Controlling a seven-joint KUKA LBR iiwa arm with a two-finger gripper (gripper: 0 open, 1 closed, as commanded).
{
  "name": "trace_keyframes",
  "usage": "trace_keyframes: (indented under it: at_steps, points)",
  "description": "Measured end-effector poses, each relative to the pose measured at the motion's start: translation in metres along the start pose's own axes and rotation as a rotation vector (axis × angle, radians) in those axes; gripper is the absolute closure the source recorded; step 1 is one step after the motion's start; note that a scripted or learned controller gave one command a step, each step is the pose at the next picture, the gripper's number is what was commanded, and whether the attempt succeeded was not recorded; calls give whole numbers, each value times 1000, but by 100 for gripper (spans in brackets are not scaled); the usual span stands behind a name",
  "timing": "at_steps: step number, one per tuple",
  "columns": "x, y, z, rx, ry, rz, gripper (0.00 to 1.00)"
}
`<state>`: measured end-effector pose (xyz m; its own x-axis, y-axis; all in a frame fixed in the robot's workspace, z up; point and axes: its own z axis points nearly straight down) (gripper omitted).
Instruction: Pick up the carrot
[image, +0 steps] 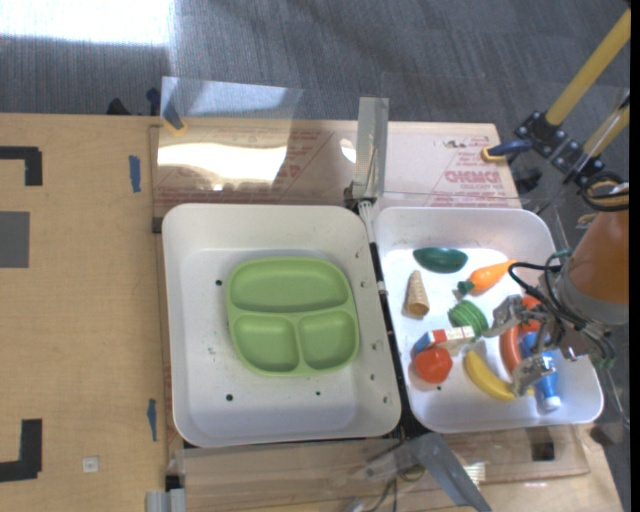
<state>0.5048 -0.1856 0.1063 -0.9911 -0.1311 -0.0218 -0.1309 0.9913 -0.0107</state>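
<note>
Carrot (486, 277) lay untouched in right bin (575, 405), just beside the green lid, w/ dark leaf above it. End effector (530, 335) hovered nearby over the clutter; grip state: couldn't tell. Pick not yet done.

Two white bins (185, 300), one green plate (292, 314), one carrot (487, 277), one banana (487, 376), one tomato (433, 364), one cone (416, 294), one dark green leaf (440, 259)

- The carrot (487, 277) lies in the right bin (440, 228).
- The gripper (527, 340) hangs just below-right of the carrot.
- The banana (487, 375) lies well below the carrot.
</note>
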Motion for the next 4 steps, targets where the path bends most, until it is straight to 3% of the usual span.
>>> trace_keyframes:
  at_steps: [1, 2, 3, 4]
  points:
    - [-76, 27, 18, -9, 8, -162, 0]
    - [-143, -34, 1, -12, 16, -210, 0]
    - [-160, -42, 18, -44, 38, -166, 0]
    - [-155, -48, 24, -33, 48, 15, 0]
